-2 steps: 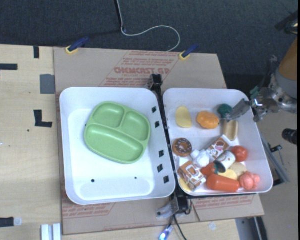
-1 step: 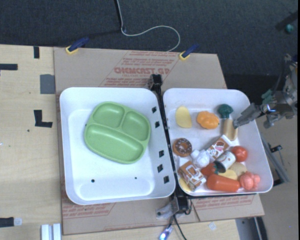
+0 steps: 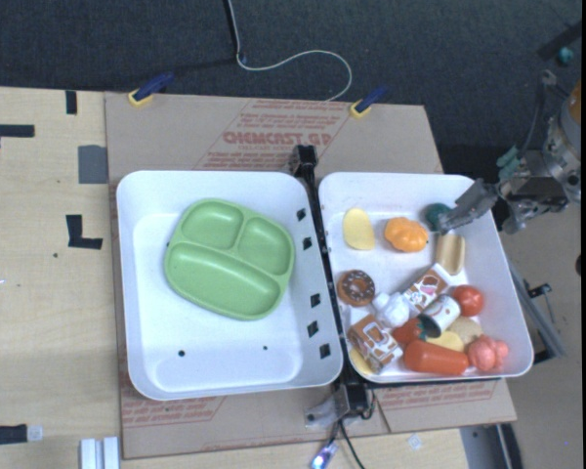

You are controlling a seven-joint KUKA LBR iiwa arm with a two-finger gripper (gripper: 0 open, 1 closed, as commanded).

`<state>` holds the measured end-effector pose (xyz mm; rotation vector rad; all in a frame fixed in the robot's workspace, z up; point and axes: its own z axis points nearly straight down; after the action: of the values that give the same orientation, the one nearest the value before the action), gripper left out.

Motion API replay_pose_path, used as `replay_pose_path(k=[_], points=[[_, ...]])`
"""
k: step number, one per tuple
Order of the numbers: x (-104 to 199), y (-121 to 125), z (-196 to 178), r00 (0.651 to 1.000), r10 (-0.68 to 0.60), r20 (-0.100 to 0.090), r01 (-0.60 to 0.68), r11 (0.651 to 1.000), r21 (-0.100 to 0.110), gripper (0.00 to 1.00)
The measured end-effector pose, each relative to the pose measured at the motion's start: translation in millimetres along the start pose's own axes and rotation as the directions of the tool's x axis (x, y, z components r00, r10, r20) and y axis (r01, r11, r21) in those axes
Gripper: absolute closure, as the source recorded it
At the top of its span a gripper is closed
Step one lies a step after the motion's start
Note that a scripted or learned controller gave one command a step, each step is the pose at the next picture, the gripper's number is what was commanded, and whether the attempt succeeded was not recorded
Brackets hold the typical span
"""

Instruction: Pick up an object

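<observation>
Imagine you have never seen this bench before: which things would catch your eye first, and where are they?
The big green divided plate stands out first, lying alone in the left bin. Next comes the bright heap of toy food in the right bin: an orange near the top, a doughnut by the left wall and a red sausage at the bottom. The claw reaches in over that bin's upper right corner.

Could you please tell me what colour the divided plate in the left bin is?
The divided plate is light green, seen clearly in the camera view.
</observation>
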<state>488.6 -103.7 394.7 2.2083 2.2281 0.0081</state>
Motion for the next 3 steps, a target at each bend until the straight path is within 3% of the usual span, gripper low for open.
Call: replay_pose_path(k=[1, 2, 3], points=[[-3, 0, -5, 1.000, 0.006, 0.001, -0.006, 1.000, 0.007, 1.00], [57, -3, -146, 1.000, 0.004, 0.000, -0.004, 1.000, -0.006, 1.00], [38, -6, -1, 1.000, 0.010, 0.000, -0.010, 1.000, 0.023, 1.00]])
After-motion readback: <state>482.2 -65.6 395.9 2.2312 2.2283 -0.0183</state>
